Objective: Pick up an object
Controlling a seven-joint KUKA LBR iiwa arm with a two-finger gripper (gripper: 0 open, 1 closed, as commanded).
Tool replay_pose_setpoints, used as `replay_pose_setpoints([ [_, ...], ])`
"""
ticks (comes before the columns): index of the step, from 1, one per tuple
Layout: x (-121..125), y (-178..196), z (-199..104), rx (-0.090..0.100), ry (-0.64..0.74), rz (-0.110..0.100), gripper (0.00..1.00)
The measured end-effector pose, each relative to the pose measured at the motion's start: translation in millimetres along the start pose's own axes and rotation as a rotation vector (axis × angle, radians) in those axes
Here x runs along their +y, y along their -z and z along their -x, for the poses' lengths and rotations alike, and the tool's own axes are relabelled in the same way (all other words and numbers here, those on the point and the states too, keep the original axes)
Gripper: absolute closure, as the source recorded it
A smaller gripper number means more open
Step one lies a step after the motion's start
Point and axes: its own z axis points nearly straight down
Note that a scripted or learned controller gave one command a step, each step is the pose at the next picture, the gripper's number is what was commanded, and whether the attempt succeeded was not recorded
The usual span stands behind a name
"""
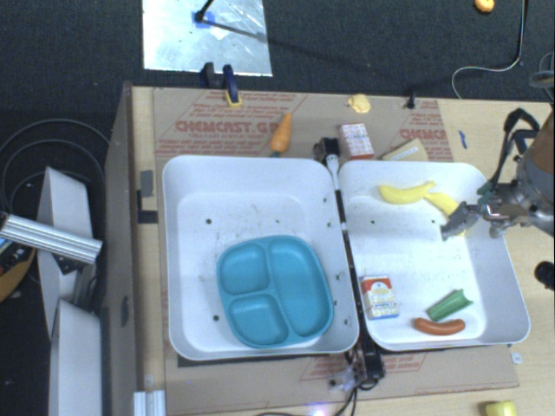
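Note:
The right bin (408,263) holds a yellow banana (408,194) and a second yellow piece (442,203) at the back. A small red and white carton (379,297), a green piece (448,304) and a red-orange sausage (439,326) lie near its front. My gripper (458,221) reaches in from the right, above the bin's right side, just right of the yellow pieces. Nothing shows between its fingers.
The left bin (195,224) holds a blue divided plate (274,291). Behind the bins lie a carrot (281,133), a small pink box (355,140), a yellow lump (359,104) and a blue clamp (229,82). A cable (512,59) runs at the back right.

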Motion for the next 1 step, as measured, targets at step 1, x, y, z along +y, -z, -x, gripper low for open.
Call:
replay_pose_setpoints([
  [1, 55.4, -170.4, -3.8, 0.003, 0.004, -0.01, 0.0],
])
